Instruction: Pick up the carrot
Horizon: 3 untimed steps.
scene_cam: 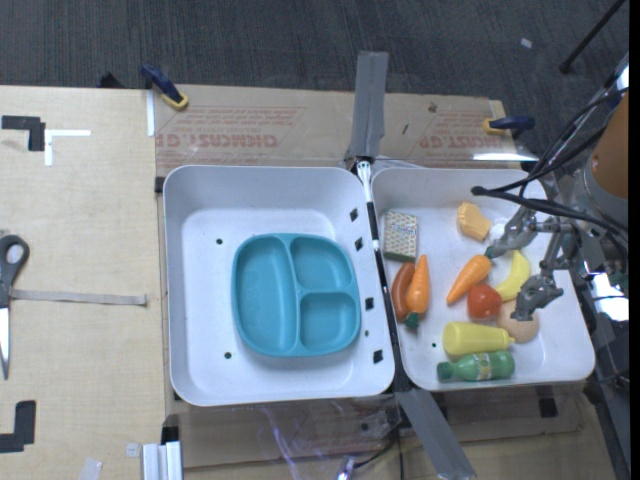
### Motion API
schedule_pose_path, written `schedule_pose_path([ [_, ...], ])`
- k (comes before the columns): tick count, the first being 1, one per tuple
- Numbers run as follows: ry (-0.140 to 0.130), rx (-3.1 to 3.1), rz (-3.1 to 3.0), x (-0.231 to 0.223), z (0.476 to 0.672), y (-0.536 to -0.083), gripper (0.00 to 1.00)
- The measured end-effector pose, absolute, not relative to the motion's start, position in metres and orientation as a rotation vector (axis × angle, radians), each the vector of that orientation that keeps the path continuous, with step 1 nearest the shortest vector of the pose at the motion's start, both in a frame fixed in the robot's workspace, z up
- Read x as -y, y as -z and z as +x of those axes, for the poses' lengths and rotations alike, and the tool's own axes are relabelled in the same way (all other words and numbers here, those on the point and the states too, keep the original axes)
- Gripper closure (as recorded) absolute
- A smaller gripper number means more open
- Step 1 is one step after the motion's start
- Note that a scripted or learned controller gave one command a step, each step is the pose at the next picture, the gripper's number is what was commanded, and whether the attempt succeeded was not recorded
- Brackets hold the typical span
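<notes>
The grey two-finger gripper (528,263) hangs over the right-hand shallow white plastic bin (437,194), its metal fingers (512,236) spread apart with nothing between them. The target, the tapered orange plastic carrot (468,279), lies flat on the bin floor just beside the fingers, out at their nine o'clock. Its long axis runs from seven o'clock, the pointed tip, up to one o'clock, the blunt end, which sits closest to the upper finger. Crowding it: a curved yellow toy banana (515,273) at the carrot's three o'clock and a round red toy tomato (484,301) touching it at five. My read: a short shift toward nine, then down, fingers straddling the carrot's width.
</notes>
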<state>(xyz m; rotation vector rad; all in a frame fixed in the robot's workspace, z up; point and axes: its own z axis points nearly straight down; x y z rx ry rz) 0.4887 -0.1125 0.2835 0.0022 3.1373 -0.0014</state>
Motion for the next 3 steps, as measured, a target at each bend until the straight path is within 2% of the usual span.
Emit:
schedule_pose_path([
  [1,0.000,-3.138,-0.114,0.106,0.537,-0.145,0.00],
  [2,0.000,-3.132,0.220,0.118,0.538,-0.093,0.00],
  [3,0.001,-3.127,0.214,0.118,0.541,-0.103,1.00],
])
